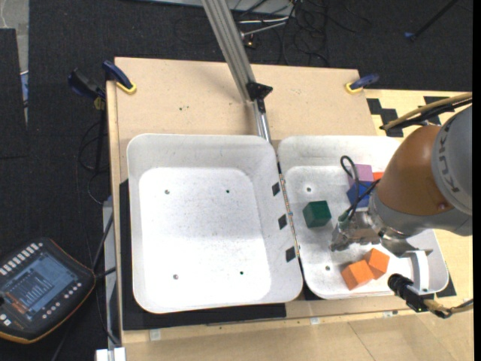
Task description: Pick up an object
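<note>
Down in the right-hand bin [316,173] sits the gripper [347,238], its metal tip low over the white floor near the bin's middle. From where I stand, whether it is clenched or released I cannot tell; nothing shows clasped in it. Above it the arm [421,183] swells into a broad orange-brown band and grey casing, reaching in from the right and covering much of the bin's right side.

Just to the left of the gripper, apart from it, rests a dark green cube [316,213] on the bin floor. Below and to the right lie two orange blocks touching each other: the larger orange block [356,274] toward the front wall, the smaller orange block [378,262] just beside it, up against the arm's wrist. Up toward the back, a purple block [363,173] peeks out at the arm's edge, with a blue piece [358,194] just under it and a black cable loop [348,164] beside them.

The left bin [143,156] lies alongside, rims touching. A teach pendant [37,288] rests on the floor at lower left.
</note>
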`<control>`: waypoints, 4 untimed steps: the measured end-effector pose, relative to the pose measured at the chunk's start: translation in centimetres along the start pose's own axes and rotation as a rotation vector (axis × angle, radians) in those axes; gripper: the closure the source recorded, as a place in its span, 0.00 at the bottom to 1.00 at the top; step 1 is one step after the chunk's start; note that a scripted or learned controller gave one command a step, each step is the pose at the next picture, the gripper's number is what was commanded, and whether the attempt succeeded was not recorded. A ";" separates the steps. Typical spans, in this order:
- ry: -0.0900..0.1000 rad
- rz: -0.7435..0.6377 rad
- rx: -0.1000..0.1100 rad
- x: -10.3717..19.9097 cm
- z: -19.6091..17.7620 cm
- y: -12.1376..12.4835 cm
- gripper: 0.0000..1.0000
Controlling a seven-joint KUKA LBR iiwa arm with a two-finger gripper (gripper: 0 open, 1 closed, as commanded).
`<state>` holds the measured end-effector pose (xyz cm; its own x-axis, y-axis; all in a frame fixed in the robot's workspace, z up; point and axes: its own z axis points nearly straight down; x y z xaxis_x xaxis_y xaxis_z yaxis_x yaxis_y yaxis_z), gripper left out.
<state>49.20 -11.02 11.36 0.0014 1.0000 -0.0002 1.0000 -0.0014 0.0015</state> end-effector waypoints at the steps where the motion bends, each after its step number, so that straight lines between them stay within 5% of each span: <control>1: -0.001 -0.005 -0.006 0.6 -6.1 0.3 1.00; 3: -0.001 -0.005 -0.004 1.7 -15.1 0.8 1.00; 4: 0.001 -0.010 -0.001 7.3 -14.8 3.9 1.00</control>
<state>53.06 -3.71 26.18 -0.0081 1.0000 0.0009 1.0000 0.0081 0.0028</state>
